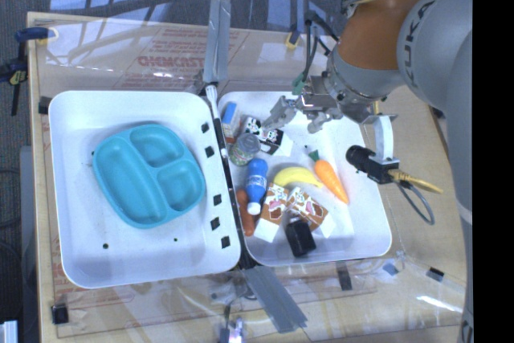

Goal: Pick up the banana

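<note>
The yellow banana (295, 176) lies in the middle of the right bin (371, 222), between a blue bottle (256, 181) and an orange carrot (331, 179), with its lower edge against a printed snack packet (293, 206). My gripper (297, 116) hangs over the back part of the right bin, above and behind the banana and apart from it. Its two fingers are spread open with nothing between them.
A black block (300, 238) lies at the right bin's front. A black-and-white item (263, 132), a clear jar (245, 149) and a small blue box (229, 118) crowd its back left. The left bin (72, 249) holds a blue divided plate (150, 173).
</note>
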